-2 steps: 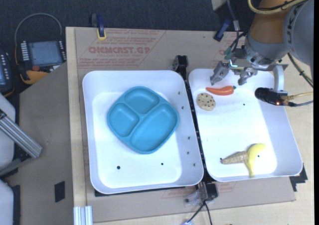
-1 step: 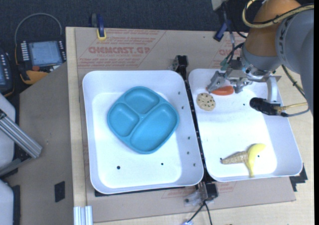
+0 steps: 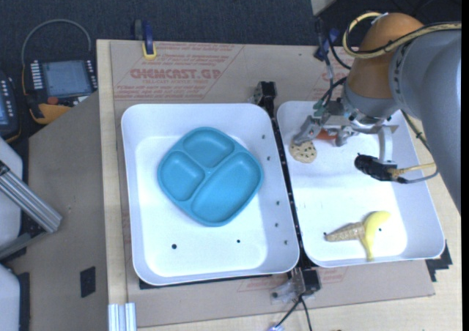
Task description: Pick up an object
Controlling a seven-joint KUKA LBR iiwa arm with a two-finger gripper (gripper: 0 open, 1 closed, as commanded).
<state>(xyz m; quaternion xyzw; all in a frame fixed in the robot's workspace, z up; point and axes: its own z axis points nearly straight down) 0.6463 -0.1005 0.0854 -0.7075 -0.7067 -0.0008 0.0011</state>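
The gripper [image 3: 320, 132], spread or pressed together one cannot tell, hangs at the right bin's [image 3: 344, 198] far left corner just beside a cookie [image 3: 302, 151], with a banana [image 3: 375, 232] near its near right corner.

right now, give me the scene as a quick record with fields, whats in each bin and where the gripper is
left bin: blue divided plate, near the middle
right bin: speckled cookie by the far left corner; banana toward the near edge
gripper: over the right bin's far end, right next to the cookie
pick status: cookie and banana both lie on the bin floor
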